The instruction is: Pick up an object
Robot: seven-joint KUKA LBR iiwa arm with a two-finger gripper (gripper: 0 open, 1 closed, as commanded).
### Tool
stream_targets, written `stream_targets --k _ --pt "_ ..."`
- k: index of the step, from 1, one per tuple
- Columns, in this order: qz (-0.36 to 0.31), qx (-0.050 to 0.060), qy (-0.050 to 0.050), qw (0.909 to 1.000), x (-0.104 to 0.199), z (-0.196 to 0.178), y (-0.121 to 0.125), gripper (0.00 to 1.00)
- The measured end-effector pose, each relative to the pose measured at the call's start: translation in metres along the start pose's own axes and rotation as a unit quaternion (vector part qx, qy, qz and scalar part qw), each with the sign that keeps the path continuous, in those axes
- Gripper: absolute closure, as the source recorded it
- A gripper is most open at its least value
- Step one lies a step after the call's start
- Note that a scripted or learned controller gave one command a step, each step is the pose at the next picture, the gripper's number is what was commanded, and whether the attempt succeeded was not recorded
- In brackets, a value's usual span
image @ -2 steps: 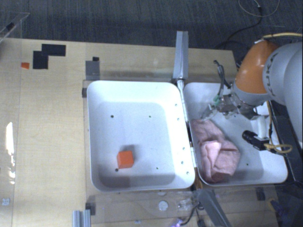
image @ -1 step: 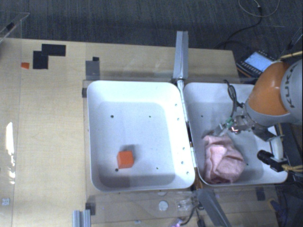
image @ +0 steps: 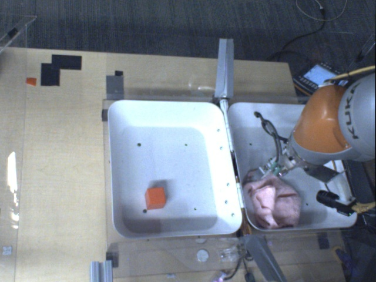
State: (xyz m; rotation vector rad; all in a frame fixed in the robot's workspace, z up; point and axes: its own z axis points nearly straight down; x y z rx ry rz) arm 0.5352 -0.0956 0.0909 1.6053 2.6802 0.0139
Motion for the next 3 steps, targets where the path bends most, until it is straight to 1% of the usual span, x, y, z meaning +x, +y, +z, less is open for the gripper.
stream_targets --k 1,2,3 --pt "0.0 -0.006 -0.005 1.0 -0.002 -0.014 0.005 1.0" --pt "0.0 -0.006 -0.005 1.0 -0.002 -0.014 0.005 0.0" --pt "0.05 0.004 0.002 0.9988 0.0 -0.095 0.07 0.0"
